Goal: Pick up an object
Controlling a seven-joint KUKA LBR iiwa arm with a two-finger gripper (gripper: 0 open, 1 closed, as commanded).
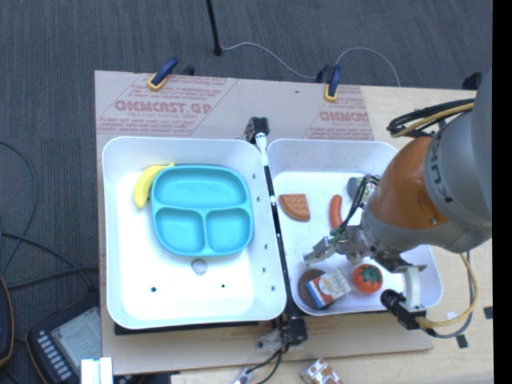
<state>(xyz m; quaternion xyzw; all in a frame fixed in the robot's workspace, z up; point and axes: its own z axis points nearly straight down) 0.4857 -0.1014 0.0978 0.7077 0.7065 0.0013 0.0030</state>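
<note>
Two shallow white bins sat side by side on your desk (120, 94), which was covered with a brown printed board clamped at the far edge by a blue-and-yellow clip (162, 73) and a second clip (331, 85).

Your left white bin (120, 238) had a light blue plastic divided plate (202, 210) with three compartments, sitting pretty much in the middle. A yellow banana (146, 184) lay right against the plate's left rim, curving along it.

Your right white bin (296, 154) was where all the pickable stuff was. A brown waffle-looking wedge (295, 206) lay near the left wall, and a small red sausage-shaped piece (335, 210) was just beside it to the right. Down at the near edge you had a dark round can with a red, white and blue label (320, 287), and a red tomato with a green top (368, 278) sat just to the right of it, close to touching.

Your grey arm with the orange band (404, 190) came in from the right and hung over that right bin. The jaws (328, 248) pointed left and looked spread open, with nothing between them. They were just above the can and tomato in the picture, below the sausage piece, not touching any of them as far as you could tell from this angle.
</note>
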